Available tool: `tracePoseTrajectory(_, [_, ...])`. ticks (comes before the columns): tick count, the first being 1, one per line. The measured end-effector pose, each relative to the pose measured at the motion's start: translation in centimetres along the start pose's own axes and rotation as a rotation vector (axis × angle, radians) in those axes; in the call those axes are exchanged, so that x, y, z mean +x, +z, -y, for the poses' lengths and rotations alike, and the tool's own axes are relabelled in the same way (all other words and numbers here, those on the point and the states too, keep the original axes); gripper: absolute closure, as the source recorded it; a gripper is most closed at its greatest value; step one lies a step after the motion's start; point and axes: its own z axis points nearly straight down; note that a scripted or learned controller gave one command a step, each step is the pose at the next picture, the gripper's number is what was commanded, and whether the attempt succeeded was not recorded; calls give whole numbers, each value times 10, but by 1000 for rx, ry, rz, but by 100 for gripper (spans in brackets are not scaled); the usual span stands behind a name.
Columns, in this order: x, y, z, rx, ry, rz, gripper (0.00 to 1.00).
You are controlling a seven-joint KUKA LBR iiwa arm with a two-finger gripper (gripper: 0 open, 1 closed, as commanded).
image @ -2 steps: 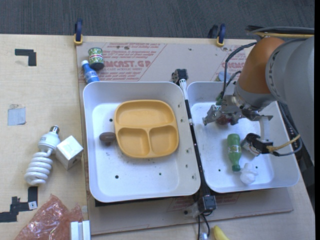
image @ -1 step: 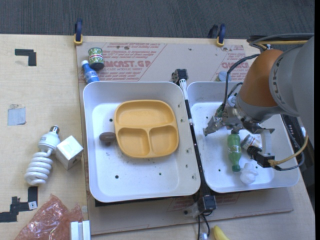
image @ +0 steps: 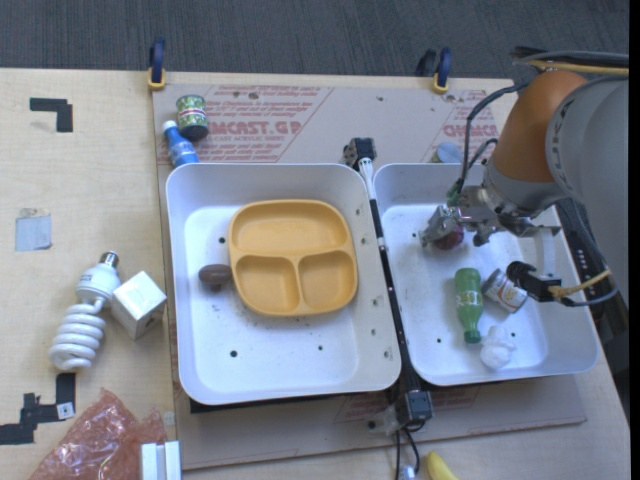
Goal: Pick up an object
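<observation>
Grey arm: reaches in from 3 o'clock, its tool [image: 447,230] low in the right bin [image: 560,353], toward that bin's 10 o'clock corner.
Tool state: cannot tell whether it is released or clenched; the wrist hides the tips.
Dark object: a small reddish-dark thing [image: 452,236] lies right at the tool, likely the target; whether it is gripped cannot be seen.
Other candidates: green bottle [image: 467,304] at the bin's centre, small can [image: 504,292] just beside it at 3 o'clock, white crumpled piece [image: 495,349] near 6 o'clock.
Left bin [image: 200,358]: holds a yellow divided plate [image: 293,257] and a brown lump [image: 214,276] at its 9 o'clock.
Risk, grip: the small object could slip out if caught off-centre.
Risk, wall: so close to the bin's rim, the tool may nudge the object against the wall instead of closing round it.
Risk, neighbours: a wide sweep could knock the bottle.
</observation>
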Motion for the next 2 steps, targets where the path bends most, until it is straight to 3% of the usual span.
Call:
tracePoseTrajectory(1, [0,-10,0,0,-2,1,100])
tracePoseTrajectory(2, [40,-99,-40,1,-1,0,100])
